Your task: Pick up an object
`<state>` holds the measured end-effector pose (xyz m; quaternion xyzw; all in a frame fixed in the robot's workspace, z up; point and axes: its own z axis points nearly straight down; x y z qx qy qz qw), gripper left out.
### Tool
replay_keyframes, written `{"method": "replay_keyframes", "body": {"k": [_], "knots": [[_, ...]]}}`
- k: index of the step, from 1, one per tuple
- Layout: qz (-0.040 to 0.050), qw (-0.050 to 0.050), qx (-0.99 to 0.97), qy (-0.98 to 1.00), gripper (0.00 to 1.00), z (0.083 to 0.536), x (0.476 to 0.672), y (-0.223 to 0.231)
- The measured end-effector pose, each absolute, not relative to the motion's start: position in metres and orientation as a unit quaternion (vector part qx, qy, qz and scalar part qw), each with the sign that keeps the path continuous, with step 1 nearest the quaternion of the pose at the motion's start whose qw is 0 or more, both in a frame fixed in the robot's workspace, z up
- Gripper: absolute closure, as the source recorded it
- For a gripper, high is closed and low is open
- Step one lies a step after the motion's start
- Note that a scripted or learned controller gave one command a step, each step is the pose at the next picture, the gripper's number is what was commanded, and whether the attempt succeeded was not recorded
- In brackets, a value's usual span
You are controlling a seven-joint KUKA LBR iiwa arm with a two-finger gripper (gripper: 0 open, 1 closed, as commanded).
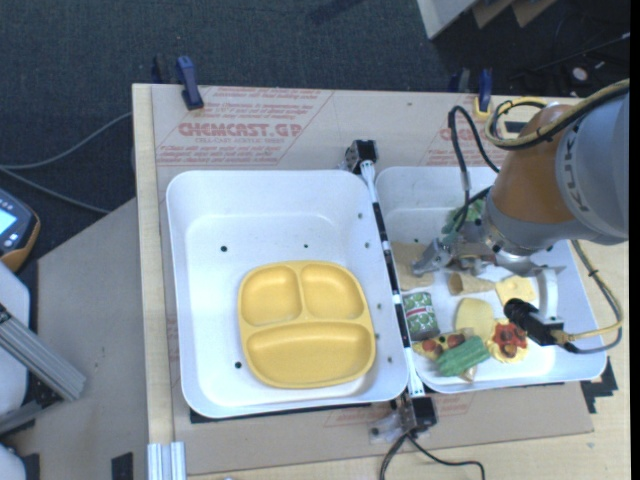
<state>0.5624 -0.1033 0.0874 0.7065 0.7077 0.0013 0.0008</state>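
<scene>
Over the right bin [590, 373], toward 3 o'clock on the bench [150, 268], the pincer [440, 255] hangs low; whether it is open or closed I cannot tell. Small food-shaped toys [470, 343] cluster at that bin's 6 o'clock side. A yellow divided plate [303, 323] lies in the left bin [200, 208].

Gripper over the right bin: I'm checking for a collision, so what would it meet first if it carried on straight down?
Probably the right bin's white floor, beside a tan food piece; depth is unclear under the gripper.
</scene>
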Motion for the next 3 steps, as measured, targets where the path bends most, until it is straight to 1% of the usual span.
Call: {"method": "replay_keyframes", "body": {"k": [1, 2, 3], "knots": [[0.0017, 0.002, 0.708, 0.706, 0.0, 0.087, 0.563, -0.155], [0.0027, 0.003, 0.707, 0.707, 1.0, 0.098, 0.564, -0.152], [0.0023, 0.003, 0.707, 0.707, 0.0, 0.097, 0.563, -0.152]]}}
